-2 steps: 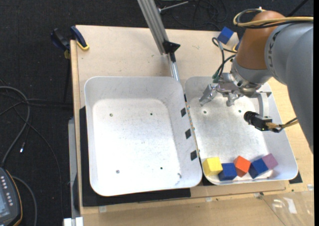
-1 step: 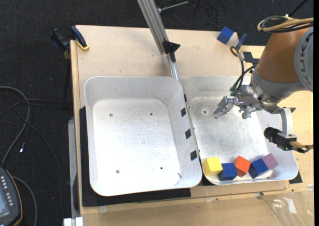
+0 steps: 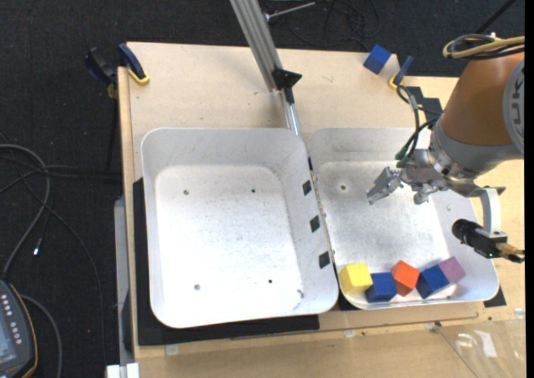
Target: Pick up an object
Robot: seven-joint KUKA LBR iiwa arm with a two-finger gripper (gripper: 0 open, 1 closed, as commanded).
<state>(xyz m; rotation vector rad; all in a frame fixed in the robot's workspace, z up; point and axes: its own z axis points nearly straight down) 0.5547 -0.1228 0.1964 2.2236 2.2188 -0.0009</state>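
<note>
Hovering over the right bin (image 3: 367, 151): tool (image 3: 392, 186), fingers apart, gripping nothing. Lying along that bin's near edge: yellow block (image 3: 355, 276), blue blocks, orange block (image 3: 405, 274), purple block (image 3: 451, 269).

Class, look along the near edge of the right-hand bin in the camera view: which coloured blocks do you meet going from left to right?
yellow block → blue block → orange block → second blue block → purple block
</note>
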